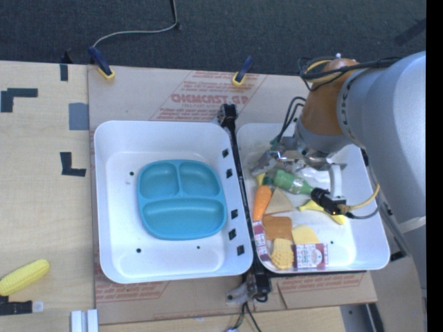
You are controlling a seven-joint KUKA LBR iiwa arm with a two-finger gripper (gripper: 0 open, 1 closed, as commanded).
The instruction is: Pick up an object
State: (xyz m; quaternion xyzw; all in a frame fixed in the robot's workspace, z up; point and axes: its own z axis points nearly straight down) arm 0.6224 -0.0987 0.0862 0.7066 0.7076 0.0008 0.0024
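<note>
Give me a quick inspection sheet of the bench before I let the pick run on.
Surface: cardboard-covered bench with left bin and right bin side by side.
Job's things: right bin holds carrot, green bottle-like item, cracker, small packet.
Clutter: blue divided plate in the left bin; toy corn outside, on the bench.
Grippers: gripper low over the right bin's far-left part, near the green item; grasp unclear.
Cables: black cable on the floor; yellow wire by the wrist.
Surroundings: dark carpet.

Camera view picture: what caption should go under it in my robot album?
Robot arm reaching into the right bin of toy food, beside a blue plate in the left bin.
</note>
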